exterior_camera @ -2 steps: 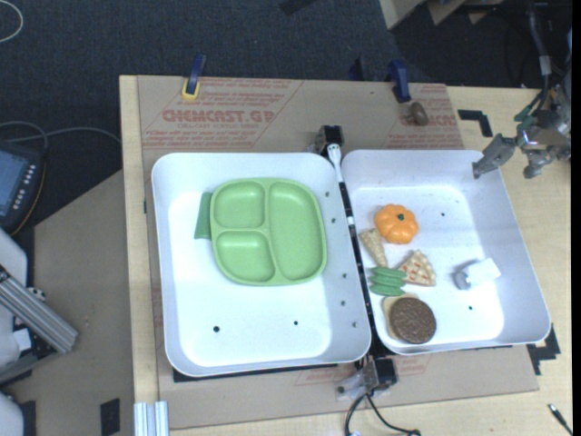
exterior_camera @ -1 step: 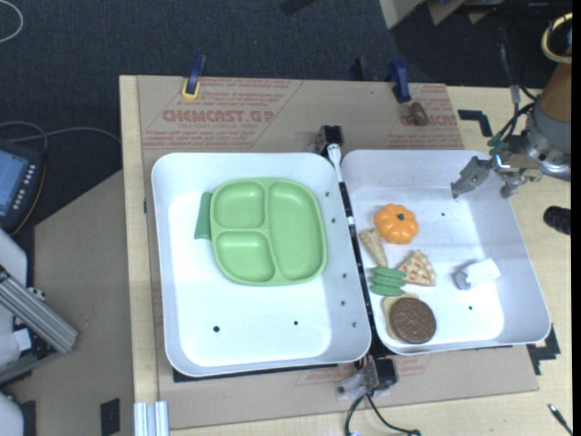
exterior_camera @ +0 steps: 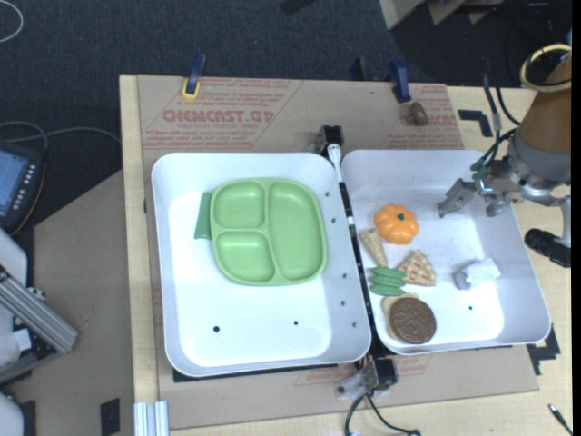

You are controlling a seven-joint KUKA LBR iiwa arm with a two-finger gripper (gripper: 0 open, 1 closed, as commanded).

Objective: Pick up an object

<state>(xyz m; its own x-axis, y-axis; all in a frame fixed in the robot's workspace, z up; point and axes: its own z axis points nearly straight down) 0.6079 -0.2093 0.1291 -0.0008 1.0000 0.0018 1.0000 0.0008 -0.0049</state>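
The cookie (exterior_camera: 412, 320) sat closest at the right bin's (exterior_camera: 508, 325) front edge, but the pumpkin (exterior_camera: 397, 223) was mid-bin, just left of and a bit nearer than the hand (exterior_camera: 474, 195), whose fingers looked spread with nothing between them.

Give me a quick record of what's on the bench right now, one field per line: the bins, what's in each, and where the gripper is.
left bin: holds a green divided plate
right bin: holds toy food and a small grey and white object
food items: orange pumpkin, two pizza slices, green pea pod, brown cookie
gripper: over the right bin's upper right part, to the right of the pumpkin, holding nothing
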